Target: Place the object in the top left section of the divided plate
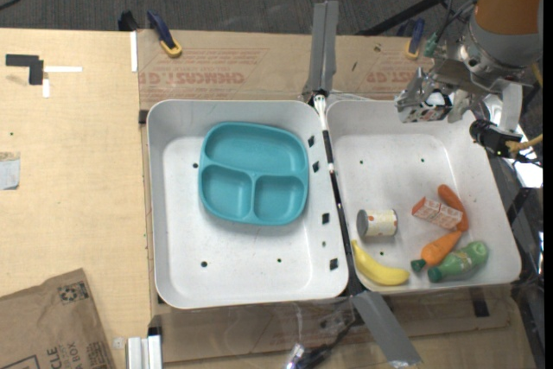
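A teal divided plate (254,173) lies in the left bin (173,212), with one wide section at the back and two smaller ones toward the front. The right bin (389,147) holds a small can (378,223), a banana (378,268), a red and white carton (436,213), two carrots (441,245) and a green bottle (460,264), all gathered in its front right part. My gripper (429,104) hangs over the right bin's back edge, well away from these objects. I see nothing between its fingers.
A grey divider post (324,47) rises between the two bins at the back. Blue and yellow clamps (164,32) sit on the cardboard behind the bins. A cardboard box (52,328) lies at the front left.
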Available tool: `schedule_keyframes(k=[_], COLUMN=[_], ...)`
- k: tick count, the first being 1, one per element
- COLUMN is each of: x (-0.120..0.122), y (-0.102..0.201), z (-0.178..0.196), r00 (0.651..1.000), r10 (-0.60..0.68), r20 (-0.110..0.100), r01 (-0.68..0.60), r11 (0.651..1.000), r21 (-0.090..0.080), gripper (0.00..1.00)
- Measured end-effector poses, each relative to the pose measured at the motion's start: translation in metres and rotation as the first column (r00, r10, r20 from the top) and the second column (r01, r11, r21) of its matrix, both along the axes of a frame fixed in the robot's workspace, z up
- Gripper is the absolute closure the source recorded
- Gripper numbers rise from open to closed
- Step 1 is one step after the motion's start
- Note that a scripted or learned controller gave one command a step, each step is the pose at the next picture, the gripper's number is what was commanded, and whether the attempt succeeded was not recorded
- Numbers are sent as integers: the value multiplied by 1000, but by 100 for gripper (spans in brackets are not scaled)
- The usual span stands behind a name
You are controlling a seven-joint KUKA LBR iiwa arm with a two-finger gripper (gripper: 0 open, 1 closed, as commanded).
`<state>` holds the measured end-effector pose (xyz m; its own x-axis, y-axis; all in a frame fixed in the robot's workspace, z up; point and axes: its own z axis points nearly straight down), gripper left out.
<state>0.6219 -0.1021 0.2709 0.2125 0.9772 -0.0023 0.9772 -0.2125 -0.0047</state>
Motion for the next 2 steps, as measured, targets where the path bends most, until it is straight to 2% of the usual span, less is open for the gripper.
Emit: schedule_keyframes(k=[1,2], x=[-14,-54], y=[85,129], z=[-81,-74], r00=[1000,999], r10=[19,41], r20=[0,0], r01=[-19,-41], r11=[1000,999], r21=[0,0], gripper=[100,100])
